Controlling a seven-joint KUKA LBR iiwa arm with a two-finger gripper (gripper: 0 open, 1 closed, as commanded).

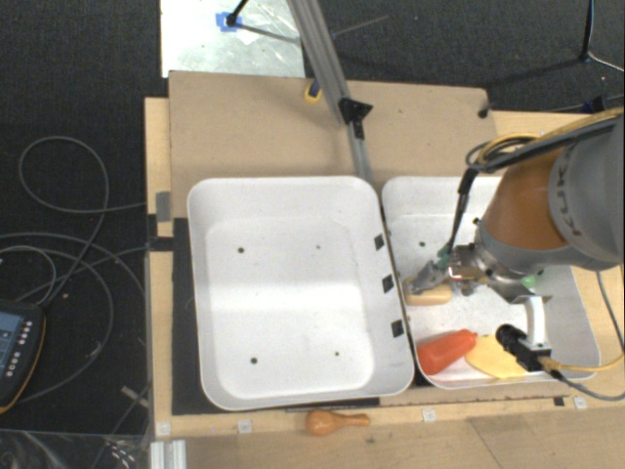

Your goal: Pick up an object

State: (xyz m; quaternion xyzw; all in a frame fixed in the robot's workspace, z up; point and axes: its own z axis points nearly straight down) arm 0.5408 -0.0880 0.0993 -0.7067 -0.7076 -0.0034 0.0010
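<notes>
A wooden pear [337, 420] lies on the desk [254, 125] at 6 o'clock. In the right bin [415, 203], the tool [430, 283] touches a beige block [428, 297]; grip unclear.

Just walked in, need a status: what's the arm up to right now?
The KUKA arm reaches in from the right with its gripper low over the right bin, at a pale tan object near the bin's left wall. Whether it has a grip can't be told. A red object and a yellow one lie at that bin's near edge. A small wooden piece sits on the bench, outside the left bin.
</notes>
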